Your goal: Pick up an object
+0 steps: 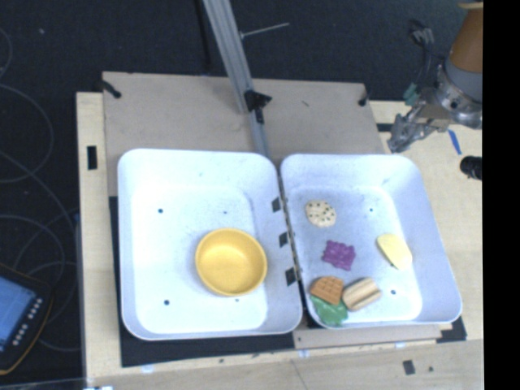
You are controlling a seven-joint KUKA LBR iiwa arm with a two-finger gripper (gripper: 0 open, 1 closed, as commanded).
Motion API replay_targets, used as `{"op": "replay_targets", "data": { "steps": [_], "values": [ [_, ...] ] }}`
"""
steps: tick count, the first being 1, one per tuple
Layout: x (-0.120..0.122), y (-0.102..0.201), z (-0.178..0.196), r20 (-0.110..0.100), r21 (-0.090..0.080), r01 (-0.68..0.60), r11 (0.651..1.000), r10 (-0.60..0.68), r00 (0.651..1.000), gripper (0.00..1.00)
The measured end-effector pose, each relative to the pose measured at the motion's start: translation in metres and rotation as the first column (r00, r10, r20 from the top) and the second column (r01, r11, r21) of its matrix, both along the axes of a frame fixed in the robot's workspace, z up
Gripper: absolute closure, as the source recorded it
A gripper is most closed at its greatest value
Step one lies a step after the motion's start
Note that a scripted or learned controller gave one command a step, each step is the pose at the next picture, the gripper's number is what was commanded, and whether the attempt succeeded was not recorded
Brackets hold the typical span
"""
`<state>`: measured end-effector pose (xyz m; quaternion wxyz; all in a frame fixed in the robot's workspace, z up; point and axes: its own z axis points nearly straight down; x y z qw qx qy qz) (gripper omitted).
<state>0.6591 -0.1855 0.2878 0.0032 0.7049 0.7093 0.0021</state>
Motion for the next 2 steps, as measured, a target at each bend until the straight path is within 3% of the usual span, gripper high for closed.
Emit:
{"op": "replay_targets", "data": {
  "steps": [2],
  "values": [
    [-0.016, 0.095, -0.021, -0.008, 0.001, 0.002, 1.0, -0.002, 1.0, 1.0]
  ]
}}
